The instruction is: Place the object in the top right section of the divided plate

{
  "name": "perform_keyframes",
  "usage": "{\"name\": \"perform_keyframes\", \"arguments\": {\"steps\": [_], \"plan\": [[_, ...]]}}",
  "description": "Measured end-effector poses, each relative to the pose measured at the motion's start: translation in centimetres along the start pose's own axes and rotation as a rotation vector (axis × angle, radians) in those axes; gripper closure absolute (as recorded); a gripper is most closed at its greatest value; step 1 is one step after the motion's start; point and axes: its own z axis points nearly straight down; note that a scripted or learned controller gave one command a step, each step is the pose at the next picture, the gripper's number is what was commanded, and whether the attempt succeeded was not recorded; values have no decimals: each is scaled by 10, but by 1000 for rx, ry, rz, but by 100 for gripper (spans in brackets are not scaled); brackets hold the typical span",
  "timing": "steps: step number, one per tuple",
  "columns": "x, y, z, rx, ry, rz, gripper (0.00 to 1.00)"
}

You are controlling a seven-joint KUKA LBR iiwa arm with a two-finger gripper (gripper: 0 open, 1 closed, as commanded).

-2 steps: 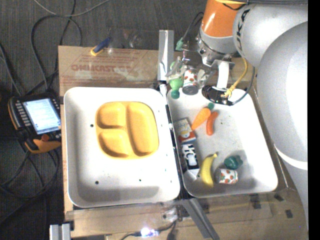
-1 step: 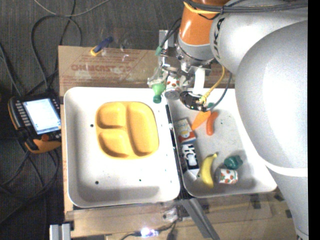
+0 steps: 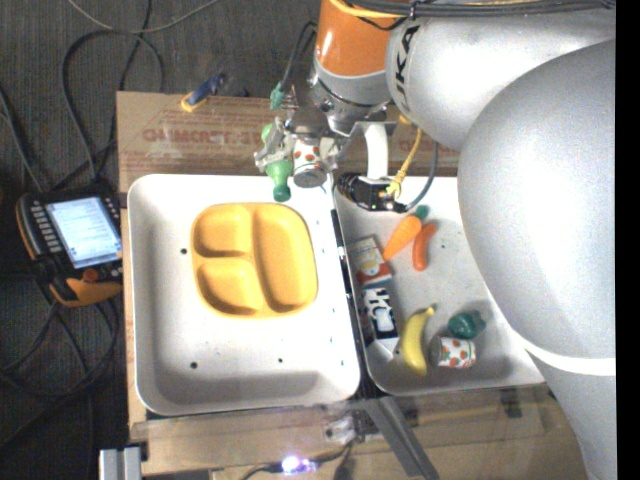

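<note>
1. Nearest the camera, the grey arm (image 3: 540, 168) fills the right side of the view, its orange band (image 3: 355, 18) sitting above the wrist near the top edge.
2. Below the wrist, the gripper (image 3: 290, 163) hangs over the far rim of the left bin (image 3: 150, 298), close to the gap between the two bins.
3. At the gripper sits a small white cup with red spots (image 3: 309, 165), with a green object (image 3: 279, 180) just beside it on the left. Whether the fingers are clamped on either item cannot be told from this angle.
4. The left bin holds the yellow divided plate (image 3: 255, 258), which lies flat in the upper middle of the bin. Its sections hold nothing visible.
5. The cup and green object are just beyond the plate's far right corner, near it but not over any section.
6. The right bin (image 3: 500, 368) contains an orange carrot (image 3: 402, 235) touching a red-orange piece (image 3: 424, 245), a small printed box (image 3: 368, 259), a dark printed box (image 3: 380, 311), a banana (image 3: 416, 338), a second spotted cup (image 3: 453, 352) and a teal object (image 3: 465, 323).
7. A handheld pendant with a lit screen (image 3: 75, 230) lies on the floor left of the bench.
8. A brown cardboard sheet (image 3: 190, 133) lies behind the left bin.
</note>
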Motion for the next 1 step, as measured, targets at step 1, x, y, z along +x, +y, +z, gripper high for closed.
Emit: {"name": "perform_keyframes", "arguments": {"steps": [1], "plan": [[54,1,38,1,0,-96,100]]}}
